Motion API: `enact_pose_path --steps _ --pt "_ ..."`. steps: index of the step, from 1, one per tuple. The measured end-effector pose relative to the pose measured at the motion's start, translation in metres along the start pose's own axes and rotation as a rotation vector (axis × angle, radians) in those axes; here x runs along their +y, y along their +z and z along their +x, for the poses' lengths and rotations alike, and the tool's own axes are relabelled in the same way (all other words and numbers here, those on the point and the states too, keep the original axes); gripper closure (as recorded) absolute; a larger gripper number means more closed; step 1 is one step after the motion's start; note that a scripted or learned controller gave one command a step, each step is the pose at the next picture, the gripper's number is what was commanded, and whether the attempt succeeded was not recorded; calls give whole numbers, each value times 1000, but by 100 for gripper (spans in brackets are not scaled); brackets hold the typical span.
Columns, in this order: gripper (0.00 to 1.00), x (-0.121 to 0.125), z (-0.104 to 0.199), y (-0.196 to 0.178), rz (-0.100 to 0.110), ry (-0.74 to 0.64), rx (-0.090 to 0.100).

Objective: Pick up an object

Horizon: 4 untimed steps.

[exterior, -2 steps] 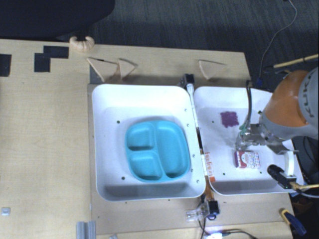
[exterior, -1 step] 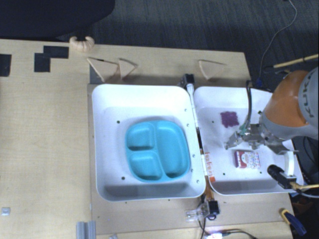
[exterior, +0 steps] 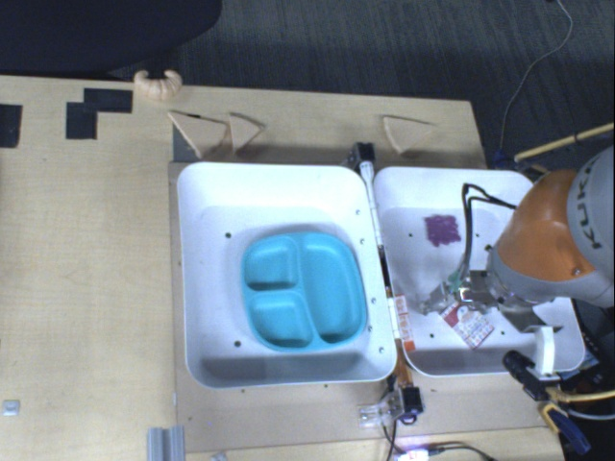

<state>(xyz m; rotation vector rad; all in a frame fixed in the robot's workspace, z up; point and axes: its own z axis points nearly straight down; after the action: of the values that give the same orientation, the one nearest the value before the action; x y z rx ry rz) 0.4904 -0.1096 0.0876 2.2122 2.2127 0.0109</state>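
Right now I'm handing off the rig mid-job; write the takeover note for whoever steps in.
Gripper: low in the right bin, over a small red-and-white packet; finger state can't be read.
Things: purple object toward the back of the right bin; blue divided tray in the left bin.
Done: no grasp confirmed.
Left: secure one object and lift it clear.

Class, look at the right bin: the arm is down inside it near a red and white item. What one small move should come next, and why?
Probably a short descent onto the red and white packet. The pincer sits just up and left of it in the right bin, with nothing visibly between the fingers. The purple patch lies farther off, and the blue tray is in the other bin, so the packet is nearest.
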Motion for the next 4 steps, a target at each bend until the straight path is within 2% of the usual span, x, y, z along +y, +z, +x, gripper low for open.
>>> enact_pose_path --steps 1,2,3,4 --pt "100 2 0 -11 -5 0 -1" --pt "100 9 -55 0 6 -2 4" --pt "100 63 -19 -143 7 -5 4" --pt "100 40 -25 -130 12 -3 4"
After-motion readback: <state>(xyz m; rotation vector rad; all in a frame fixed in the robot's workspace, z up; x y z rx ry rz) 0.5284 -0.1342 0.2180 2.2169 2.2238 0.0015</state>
